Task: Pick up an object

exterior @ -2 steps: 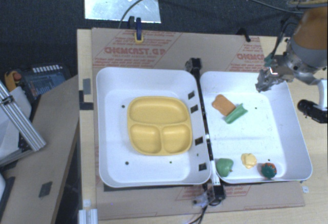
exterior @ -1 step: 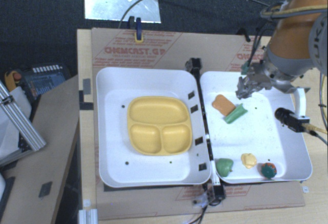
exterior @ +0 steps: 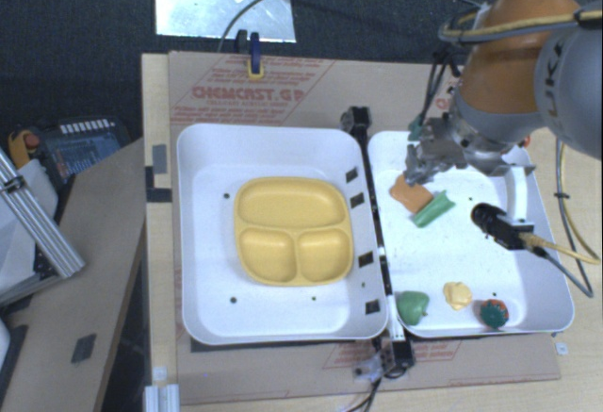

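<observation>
the gripper (exterior: 426, 165) hangs low by the right bin's (exterior: 551, 306) far edge, just above an orange block (exterior: 411, 194) it seems aimed at; its grasp state cannot be told.

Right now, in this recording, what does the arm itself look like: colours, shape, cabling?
The arm has a grey, rounded casing with a bulbous orange band above the wrist. Dark cables loop around the band and run down beside it. Below sits a grey metallic end effector, blocky and angular. No legible markings can be made out.
</observation>
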